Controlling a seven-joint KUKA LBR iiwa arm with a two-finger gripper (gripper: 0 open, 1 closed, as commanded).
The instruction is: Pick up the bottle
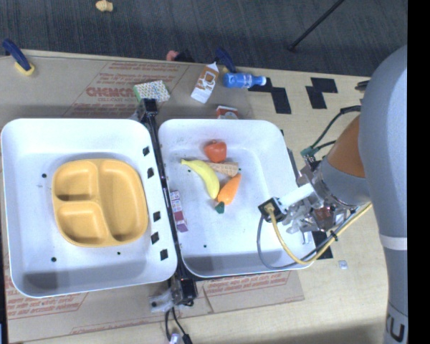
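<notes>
A small blue bottle (242, 81) lies on its side on the cardboard bench top, behind the right bin (201, 253) and outside it. My gripper (302, 219) hangs over the right rim of that bin, low on its right side, well in front of the bottle and to its right. The wrist and a tangle of wires hide much of the gripper. I see nothing held in it.
In the right bin lie a tomato (216, 150), a banana (204, 176) and a carrot (229, 190). The left bin (21, 264) holds a yellow divided plate (99, 201). A small carton (205, 83) and a green packet (152, 90) lie near the bottle. A cable (271, 253) loops over the right bin's corner.
</notes>
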